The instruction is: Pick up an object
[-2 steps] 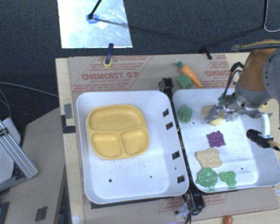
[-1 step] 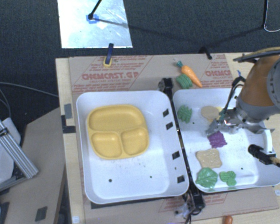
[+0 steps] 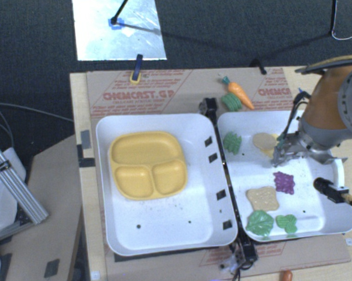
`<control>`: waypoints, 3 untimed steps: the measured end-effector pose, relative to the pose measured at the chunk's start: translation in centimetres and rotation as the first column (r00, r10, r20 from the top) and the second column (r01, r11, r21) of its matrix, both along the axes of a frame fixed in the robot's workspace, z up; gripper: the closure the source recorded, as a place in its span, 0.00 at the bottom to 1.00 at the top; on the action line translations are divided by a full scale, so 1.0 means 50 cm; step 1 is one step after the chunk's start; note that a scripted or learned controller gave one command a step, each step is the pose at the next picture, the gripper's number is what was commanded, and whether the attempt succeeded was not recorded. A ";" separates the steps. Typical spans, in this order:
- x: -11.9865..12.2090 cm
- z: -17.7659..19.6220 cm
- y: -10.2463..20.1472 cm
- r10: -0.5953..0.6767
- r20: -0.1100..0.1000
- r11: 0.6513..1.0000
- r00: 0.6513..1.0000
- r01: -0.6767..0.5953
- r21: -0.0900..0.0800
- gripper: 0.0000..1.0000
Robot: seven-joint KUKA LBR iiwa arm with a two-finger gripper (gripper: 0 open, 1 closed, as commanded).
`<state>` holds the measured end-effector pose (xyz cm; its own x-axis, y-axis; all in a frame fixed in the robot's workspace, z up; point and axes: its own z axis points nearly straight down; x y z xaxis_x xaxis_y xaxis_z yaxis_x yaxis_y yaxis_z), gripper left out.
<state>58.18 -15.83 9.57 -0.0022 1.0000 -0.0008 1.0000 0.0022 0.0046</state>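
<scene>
The arm (image 3: pixel 336 110) reaches in from the right over the right bin (image 3: pixel 334 216), its orange band above the grey wrist. The gripper (image 3: pixel 279 153) hangs low over the upper middle of that bin, its tips close above the white floor, just beside the right edge of a pale round piece (image 3: pixel 263 141) and just above the purple grapes (image 3: pixel 284 182). Whether the fingers stand apart or together I cannot tell; the metal parts there run together in a blur, and nothing can be made out between them. The things to pick lie scattered in the right bin: a green leafy piece (image 3: pixel 232 142) near the top left, the pale round piece to its right, the grapes in the middle, a tan toast slice (image 3: pixel 262 198) below and left of them, and two green leafy pieces, one larger (image 3: pixel 260 222) and one smaller (image 3: pixel 286 222), side by side near the bottom edge. A carrot (image 3: pixel 240 92) and a small green item (image 3: pixel 231 102) lie touching on the cardboard beyond the bin's top edge. The left bin (image 3: pixel 128 230) holds a yellow three-part tray (image 3: pixel 147 164), set toward its upper half.
</scene>
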 end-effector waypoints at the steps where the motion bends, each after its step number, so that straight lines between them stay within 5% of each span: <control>1: -0.147 -0.018 0.018 -0.003 0.002 1.000 1.000 0.003 -0.001 1.00; 2: -0.186 -0.017 0.105 0.002 0.006 1.000 1.000 -0.002 -0.003 1.00; 3: -0.171 -0.022 0.154 0.004 -0.001 1.000 1.000 -0.004 0.000 1.00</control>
<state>49.62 -8.12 8.49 -0.0059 1.0000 -0.0003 1.0000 0.0059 0.0038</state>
